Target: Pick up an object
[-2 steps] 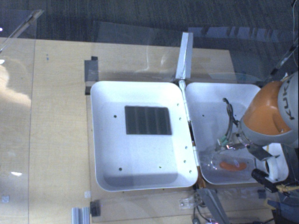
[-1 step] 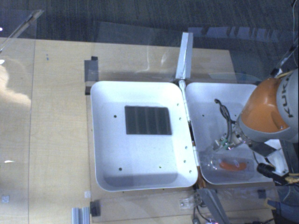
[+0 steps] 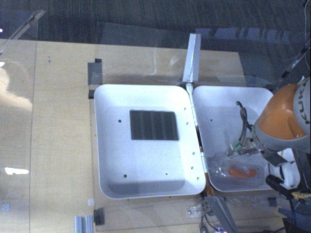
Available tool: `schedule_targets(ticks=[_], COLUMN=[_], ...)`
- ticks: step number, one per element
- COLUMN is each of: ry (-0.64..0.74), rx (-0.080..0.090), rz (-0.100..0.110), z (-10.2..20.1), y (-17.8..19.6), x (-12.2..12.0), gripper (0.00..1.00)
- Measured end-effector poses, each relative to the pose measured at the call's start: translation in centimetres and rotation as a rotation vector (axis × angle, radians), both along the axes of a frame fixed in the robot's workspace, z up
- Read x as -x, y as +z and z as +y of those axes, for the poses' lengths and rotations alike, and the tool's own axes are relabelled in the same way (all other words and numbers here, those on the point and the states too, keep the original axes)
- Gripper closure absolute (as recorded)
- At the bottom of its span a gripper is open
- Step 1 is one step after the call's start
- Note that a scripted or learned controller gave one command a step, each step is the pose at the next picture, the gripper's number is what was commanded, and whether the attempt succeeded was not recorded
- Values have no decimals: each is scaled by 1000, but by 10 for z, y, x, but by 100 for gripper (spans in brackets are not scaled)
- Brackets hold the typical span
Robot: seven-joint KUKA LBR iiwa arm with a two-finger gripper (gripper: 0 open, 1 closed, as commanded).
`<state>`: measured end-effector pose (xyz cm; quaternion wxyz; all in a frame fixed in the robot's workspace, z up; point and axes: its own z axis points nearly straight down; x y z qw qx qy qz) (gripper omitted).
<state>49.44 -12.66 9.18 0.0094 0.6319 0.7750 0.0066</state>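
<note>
In the right bin [image 3: 214, 106], toward its five o'clock corner, we see the arm [image 3: 286, 118] reaching in from three o'clock, its grey body bent downward and the orange band bulging just above the wrist. The wrist points toward nine o'clock and down, so the gripper [image 3: 239, 152] hangs low over the bin floor, with thin cables looping up from it toward twelve o'clock. We cannot tell how the claw stands; the view is too small and cluttered there. Just beyond the claw, at its six o'clock, lies a clear plastic object with an orange core [image 3: 241, 171], resting on the bin floor near the bin's front wall; we see nothing pinched in the claw. The left bin [image 3: 107, 144] sits side by side with the right one, at its nine o'clock, and carries a dark ribbed rectangular pad [image 3: 153, 125] near its centre. Both bins rest on the pale wooden bench [image 3: 53, 130]
</note>
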Motion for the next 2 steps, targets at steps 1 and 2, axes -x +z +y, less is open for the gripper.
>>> schedule_targets(ticks=[1, 2], ry=[45, 44], rx=[-1, -1], rz=[18, 18], z=[39, 39], y=[51, 51], x=[-27, -27], gripper=[100, 0])
